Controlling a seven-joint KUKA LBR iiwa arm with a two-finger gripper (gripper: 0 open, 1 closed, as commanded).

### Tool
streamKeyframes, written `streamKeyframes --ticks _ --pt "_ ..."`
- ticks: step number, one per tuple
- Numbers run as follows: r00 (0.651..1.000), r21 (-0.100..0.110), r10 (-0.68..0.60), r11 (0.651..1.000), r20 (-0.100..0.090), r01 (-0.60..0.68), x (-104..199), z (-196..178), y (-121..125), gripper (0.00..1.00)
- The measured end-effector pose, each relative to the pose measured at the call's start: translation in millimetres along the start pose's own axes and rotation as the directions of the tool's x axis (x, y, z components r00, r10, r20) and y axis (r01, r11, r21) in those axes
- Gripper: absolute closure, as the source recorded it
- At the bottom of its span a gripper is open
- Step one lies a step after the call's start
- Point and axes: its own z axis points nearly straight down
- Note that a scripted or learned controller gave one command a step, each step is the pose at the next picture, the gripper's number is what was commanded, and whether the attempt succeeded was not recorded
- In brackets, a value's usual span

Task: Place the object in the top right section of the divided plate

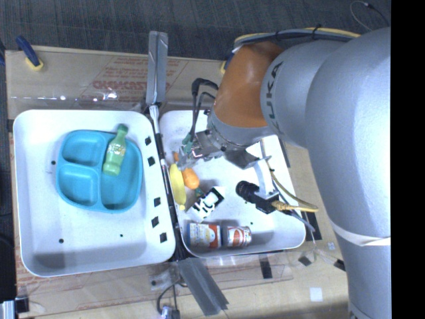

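Casing of the grey arm [332, 111] hides the whole far right of the right bin [292, 234] from me, and its orange band sits over that bin's far edge, so I cannot say what lies under it. The claw [191, 146] hangs low over the near-left part of that bin, small and blurred against the white wall, and I cannot tell whether it is released or clenched, nor make out anything in it. Just below it lie a yellow banana [176, 183], set lengthwise against the bin's left wall, and a small orange piece [190, 178] touching the banana's side; its shape is too soft for me to name. Next to them is a black and white box [208, 201], tilted, with print I cannot read. Along the bin's near wall a can [219, 235] lies on its side, glossy, with a red and white label. The green bottle [114, 150] is in the left bin [40, 244], lying flat on the upper right part of the blue plate [80, 178], cap toward the far edge, pale green label facing up; its base reaches a raised divider, and I cannot tell if it crosses it. The plate is smooth plastic with rounded corners. Small black squares dot the wall between the two bins. A grey metal bar [157, 65] juts out above the gap between the bins, on the brown desk [86, 72], and a blue clamp [28, 50] sits at the desk's far left corner, partly cut off.
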Motion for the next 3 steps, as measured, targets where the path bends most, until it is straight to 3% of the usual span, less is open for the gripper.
streamKeyframes --ticks 1,2,3 --pt "0.995 0.0 -0.095 0.995 0.0 0.095 -26 -52 60 1.0" --pt "0.995 0.0 -0.095 0.995 -0.001 0.095 -26 -52 60 0.0" --pt "0.972 0.003 -0.234 0.972 -0.003 0.234 43 -9 -30 0.0"
